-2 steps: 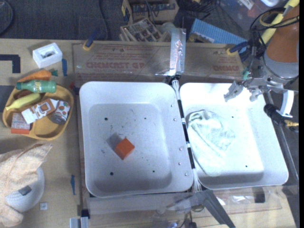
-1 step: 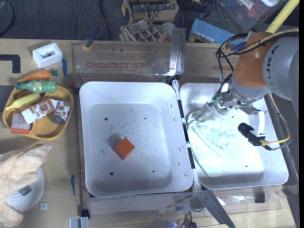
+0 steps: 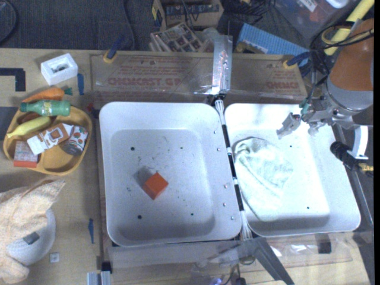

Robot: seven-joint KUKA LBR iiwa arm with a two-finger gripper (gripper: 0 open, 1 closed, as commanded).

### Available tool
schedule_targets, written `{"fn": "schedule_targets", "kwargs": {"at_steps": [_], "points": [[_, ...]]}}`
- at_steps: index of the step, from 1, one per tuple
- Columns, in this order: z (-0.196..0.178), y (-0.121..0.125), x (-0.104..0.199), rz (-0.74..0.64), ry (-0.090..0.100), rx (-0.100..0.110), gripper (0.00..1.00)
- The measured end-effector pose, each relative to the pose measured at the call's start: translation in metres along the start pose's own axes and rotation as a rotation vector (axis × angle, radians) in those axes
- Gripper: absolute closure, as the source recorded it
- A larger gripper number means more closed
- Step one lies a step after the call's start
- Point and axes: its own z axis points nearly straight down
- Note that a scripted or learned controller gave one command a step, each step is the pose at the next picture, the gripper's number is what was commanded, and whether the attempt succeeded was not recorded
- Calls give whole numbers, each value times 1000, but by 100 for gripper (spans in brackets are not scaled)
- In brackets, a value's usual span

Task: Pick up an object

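The orange block [image 3: 156, 185] is one candidate for the pick: in the camera view it lies on the floor of the left bin [image 3: 119, 120], a little toward seven o'clock from that bin's middle, turned cornerwise, with a small grey patch just beside it at ten o'clock that may be its shadow or a second bit. Nothing touches it.

The other candidate is a crumpled clear plastic bag [image 3: 265, 166] in the right bin [image 3: 332, 218], spread over the bin's left half, with a dark loop of edge curling at its eleven o'clock side, near the wall between the two bins.

The gripper [image 3: 295, 122] hangs over the right bin's upper part, at about one o'clock from the bag, under the grey arm with its orange band [image 3: 354, 70], which comes in from three o'clock. It looks raised above the bin floor and carries nothing; whether its fingers stand apart or together I cannot tell at this size and blur.

I judge the step in hand to be the approach, with no grasp made yet. If the bag is the aim, the next move calls for a short shift toward seven o'clock and a descent onto a bunched fold, since thin film slips away from a pinch. If the block is the aim, the arm must cross the dividing wall toward nine o'clock and turn the wrist to meet the block's flat sides.

Outside the bins, at nine o'clock, a yellow bowl [image 3: 56, 165] holds toy food.
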Motion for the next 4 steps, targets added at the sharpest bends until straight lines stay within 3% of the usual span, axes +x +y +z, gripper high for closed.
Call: {"fn": "schedule_targets", "kwargs": {"at_steps": [1, 2, 3, 4], "points": [[-6, -5, 62, 81, 3, 6, 0], [-36, -15, -33, 163, -1, 0, 0], [23, -6, 29, 358, 3, 7, 0], [-42, -12, -42, 471, -1, 2, 0]]}}
